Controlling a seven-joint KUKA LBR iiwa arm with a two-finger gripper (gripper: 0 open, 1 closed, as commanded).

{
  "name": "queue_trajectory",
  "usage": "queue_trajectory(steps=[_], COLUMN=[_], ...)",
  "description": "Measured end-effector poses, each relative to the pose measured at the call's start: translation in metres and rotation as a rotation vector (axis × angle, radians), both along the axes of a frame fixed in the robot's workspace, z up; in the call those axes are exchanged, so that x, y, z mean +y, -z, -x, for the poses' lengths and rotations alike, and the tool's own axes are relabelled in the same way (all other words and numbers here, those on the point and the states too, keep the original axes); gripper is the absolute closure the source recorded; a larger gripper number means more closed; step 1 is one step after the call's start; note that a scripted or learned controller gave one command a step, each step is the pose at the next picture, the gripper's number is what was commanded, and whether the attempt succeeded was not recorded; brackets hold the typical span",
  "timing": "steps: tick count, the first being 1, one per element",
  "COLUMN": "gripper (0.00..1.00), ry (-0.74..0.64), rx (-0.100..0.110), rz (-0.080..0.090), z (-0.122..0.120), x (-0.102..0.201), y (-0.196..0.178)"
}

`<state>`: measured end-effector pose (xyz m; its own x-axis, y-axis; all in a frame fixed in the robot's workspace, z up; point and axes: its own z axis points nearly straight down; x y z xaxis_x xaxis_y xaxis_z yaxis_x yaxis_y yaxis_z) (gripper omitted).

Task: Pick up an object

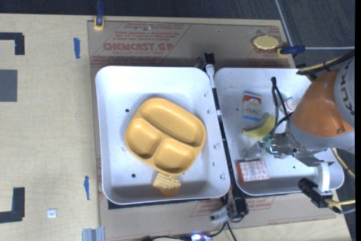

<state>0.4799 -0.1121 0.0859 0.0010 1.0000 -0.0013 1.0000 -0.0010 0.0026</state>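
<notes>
a: where is the pincer (260,147) right now?

b: it's low in the right bin (225,121), reaching in from the right under the orange band. its tip sits just beside a yellow, banana-shaped piece (260,127) and a small clear or grey bit (250,150). whether it is wide or narrow i cannot tell; the wrist and cables cover that part.

a: so is anything picked up yet?

b: i'd judge not. nothing shows lifted clear of the bin floor, and i see no object clamped in the tool. the reach into the bin looks done; the grasp and the lift seem left to do.

a: which object is it going for?

b: my guess is the yellow piece, since it lies nearest the tip, touching or almost touching it. i can't rule out the clear bit below it.

a: count what's in that bin.

b: four things i can make out: the yellow piece, the clear bit, one small white and orange carton (251,106) above them, and one flat red and white packet (251,170) near the front edge.

a: and further out?

b: the left bin (113,121) holds two things: one large yellow divided tray (164,134) with three hollows, and one small waffle-like yellow piece (167,182) touching its lower rim. two bins in all, side by side.
</notes>
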Motion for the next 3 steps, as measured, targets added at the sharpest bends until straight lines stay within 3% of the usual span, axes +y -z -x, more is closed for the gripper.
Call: queue_trajectory(steps=[2,3], gripper=[0.0,1.0], ry=[0.0,0.0], rx=[-0.001,-0.006], rz=[0.0,0.001], z=[-0.001,-0.002], x=[0.019,0.019], y=[0.0,-0.011])
